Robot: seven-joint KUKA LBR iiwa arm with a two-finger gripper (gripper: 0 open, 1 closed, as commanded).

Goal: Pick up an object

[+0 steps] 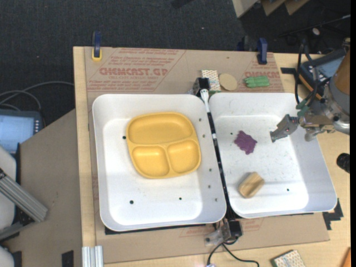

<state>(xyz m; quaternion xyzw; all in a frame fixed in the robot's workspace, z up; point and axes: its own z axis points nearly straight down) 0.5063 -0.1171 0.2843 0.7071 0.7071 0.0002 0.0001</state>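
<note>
Gripper (285, 128) is hanging over R bin (311, 166), upper-right part, arm coming in from R edge. Fingers: can't tell whether apart or together — grey shapes blurring into one another at this angle. Nothing visible between them.

Purple obj (245, 142) is lying in R bin, just L of gripper, apart from it. Tan block (250, 184) is sitting lower in same bin, tilted, well apart from gripper.

L bin (111, 166) is holding yellow divided plate (163, 144), three compartments, lying flat.

Behind bins on the board: green obj (256, 82) and tan disc (227, 82) are resting side by side.
</note>
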